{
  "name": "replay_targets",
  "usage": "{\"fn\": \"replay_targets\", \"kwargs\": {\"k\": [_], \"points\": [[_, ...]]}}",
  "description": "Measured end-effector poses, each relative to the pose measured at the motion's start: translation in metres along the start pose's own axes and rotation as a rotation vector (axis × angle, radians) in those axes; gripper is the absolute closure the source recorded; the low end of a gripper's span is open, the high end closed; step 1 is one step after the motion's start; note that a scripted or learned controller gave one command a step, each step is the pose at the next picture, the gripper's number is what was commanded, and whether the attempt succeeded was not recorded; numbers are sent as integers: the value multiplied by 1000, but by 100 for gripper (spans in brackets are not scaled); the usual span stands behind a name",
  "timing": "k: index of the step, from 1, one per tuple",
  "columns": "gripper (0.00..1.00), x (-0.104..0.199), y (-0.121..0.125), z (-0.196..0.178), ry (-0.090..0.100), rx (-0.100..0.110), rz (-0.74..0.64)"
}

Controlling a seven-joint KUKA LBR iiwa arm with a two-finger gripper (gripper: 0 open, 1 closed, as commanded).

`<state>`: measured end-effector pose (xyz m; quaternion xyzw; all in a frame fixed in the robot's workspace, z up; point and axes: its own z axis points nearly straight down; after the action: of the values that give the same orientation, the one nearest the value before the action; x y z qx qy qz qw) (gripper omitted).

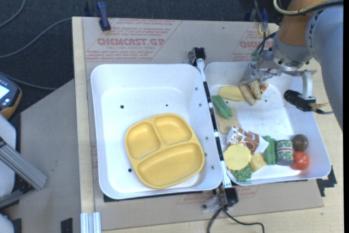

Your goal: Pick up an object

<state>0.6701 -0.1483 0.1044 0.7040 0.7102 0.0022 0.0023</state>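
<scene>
- Grey with an orange band, the arm (pixel 313 13) reaches over the far right corner of the bench, and its gripper (pixel 256 80) hangs low inside the right bin (pixel 322 163), close to that bin's far wall.
- Whether the claw is spread or pressed together cannot be told; the wrist and the toys beneath it crowd that spot.
- Directly below the claw lies a brownish toy (pixel 252 91), and touching it on the side toward the divider is a pale yellow piece (pixel 230 94), whose long axis runs roughly across the bin, parallel to its far wall.
- The relation that matters: the brownish toy sits right at the gripper, not off to one side, so the likely need is a straight descent, not a sideways shift.
- Nothing can be seen pinched and lifted, so no hold can be claimed.
- The other toys lie well apart toward the right bin's near edge: a green piece (pixel 222 106) by the divider, a yellow round one (pixel 238 156), a small can (pixel 284 151) and a red tomato (pixel 300 160) near the near right corner.
- The left bin (pixel 109 84) bears a yellow divided plate (pixel 164 150) toward its near edge, far from the claw.
</scene>
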Motion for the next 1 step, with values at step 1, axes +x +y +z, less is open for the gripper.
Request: {"fn": "replay_targets", "kwargs": {"k": [1], "points": [[100,65,-20,-86,0,0,2]]}}
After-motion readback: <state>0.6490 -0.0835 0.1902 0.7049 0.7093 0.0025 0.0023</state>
